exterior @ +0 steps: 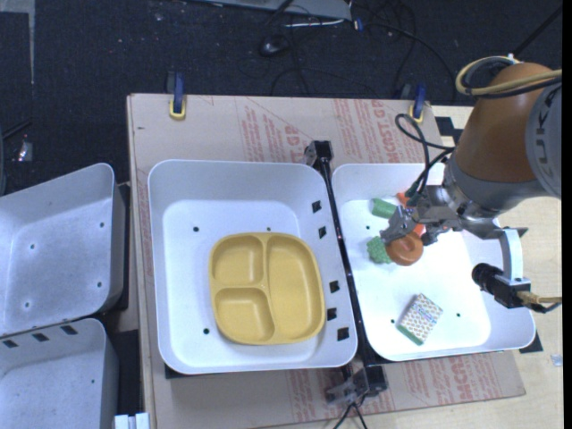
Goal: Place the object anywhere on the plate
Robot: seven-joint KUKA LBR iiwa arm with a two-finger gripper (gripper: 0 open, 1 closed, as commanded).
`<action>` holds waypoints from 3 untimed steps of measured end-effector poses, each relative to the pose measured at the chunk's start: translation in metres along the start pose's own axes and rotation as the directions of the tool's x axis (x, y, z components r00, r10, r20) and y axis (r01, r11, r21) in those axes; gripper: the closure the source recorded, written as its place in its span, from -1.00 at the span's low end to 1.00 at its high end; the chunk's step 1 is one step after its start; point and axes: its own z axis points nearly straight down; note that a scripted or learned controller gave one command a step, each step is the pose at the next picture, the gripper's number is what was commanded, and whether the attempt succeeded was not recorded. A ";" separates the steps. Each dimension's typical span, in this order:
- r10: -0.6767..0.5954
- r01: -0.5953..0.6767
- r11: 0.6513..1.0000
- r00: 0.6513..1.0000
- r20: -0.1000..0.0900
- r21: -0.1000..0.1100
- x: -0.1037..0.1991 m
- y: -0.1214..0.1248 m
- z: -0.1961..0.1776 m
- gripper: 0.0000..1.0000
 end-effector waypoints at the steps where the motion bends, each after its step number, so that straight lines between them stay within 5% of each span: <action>1: 0.000 0.000 1.000 1.000 0.000 0.000 0.050 0.005 -0.009 1.00; 3: -0.001 0.001 1.000 1.000 -0.001 0.002 0.172 -0.007 -0.011 1.00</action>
